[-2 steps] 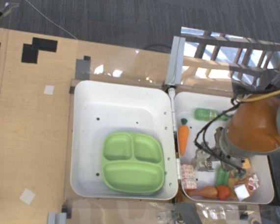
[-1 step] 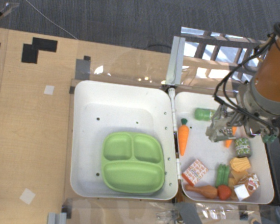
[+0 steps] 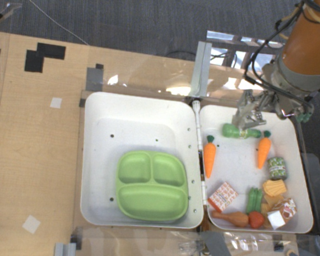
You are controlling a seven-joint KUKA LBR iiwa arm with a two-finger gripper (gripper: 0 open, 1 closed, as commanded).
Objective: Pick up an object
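Hovering at the far end of the right bin, the gripper sits right over the green cucumber, which lies lengthwise left to right just beneath; whether it pinches it, I cannot tell

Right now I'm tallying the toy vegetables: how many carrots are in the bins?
2, both in the right bin: one carrot by its left wall, the other carrot further right.

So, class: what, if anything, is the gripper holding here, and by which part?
It cannot be told. The gripper hangs right over the green toy vegetable at the right bin's far end, but no hold on it is visible.
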